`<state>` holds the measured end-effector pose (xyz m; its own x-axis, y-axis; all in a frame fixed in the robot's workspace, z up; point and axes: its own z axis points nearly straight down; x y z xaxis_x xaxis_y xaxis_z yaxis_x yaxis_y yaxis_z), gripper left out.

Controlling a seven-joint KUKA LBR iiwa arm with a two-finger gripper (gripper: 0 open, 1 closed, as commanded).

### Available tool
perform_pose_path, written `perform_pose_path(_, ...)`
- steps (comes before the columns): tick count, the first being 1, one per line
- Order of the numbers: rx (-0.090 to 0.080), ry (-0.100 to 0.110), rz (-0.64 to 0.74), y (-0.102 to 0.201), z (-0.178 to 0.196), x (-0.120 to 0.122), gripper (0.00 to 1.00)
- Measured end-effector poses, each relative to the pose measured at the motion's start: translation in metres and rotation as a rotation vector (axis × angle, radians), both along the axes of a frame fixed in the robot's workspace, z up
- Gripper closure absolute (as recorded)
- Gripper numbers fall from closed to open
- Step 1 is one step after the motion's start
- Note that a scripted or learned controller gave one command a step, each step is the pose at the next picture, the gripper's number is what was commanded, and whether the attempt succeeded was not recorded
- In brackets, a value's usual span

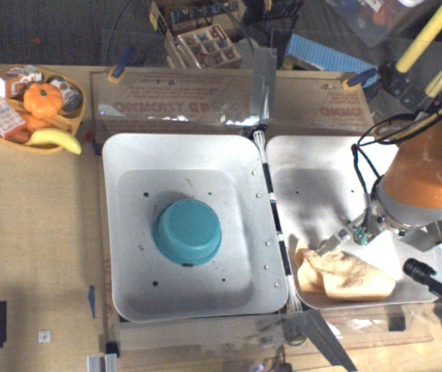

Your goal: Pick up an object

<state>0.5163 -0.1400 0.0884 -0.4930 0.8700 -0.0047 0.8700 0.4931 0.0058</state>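
Jaws' state impossible to tell, hovering over toast in right bin, teal bowl in left bin

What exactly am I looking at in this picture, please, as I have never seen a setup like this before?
This is one picture from a camera fixed above a workbench, looking down at a slant. The grey and orange shape at the right is a robot arm reaching in; a program steers it to pick something up. Its hand hangs low over the right bin, just above a tan, bread-like object lying in that bin's near corner. I cannot tell whether the hand is open or shut, and nothing appears to be held. The left bin has a teal bowl lying upside down in the middle. On the bench at the far left sits a dish of toy food, including a banana and a small pumpkin.
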Motion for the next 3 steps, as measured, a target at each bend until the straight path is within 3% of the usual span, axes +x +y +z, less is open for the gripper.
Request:
perform_pose_path(1,0.0,0.004,-0.016,0.032,0.021,0.097,0.0)
perform_pose_path(2,0.0,-0.006,-0.03,-0.007,0.003,0.021,0.0)
perform_pose_path(3,0.002,-0.011,-0.033,-0.007,0.014,0.022,1.0)
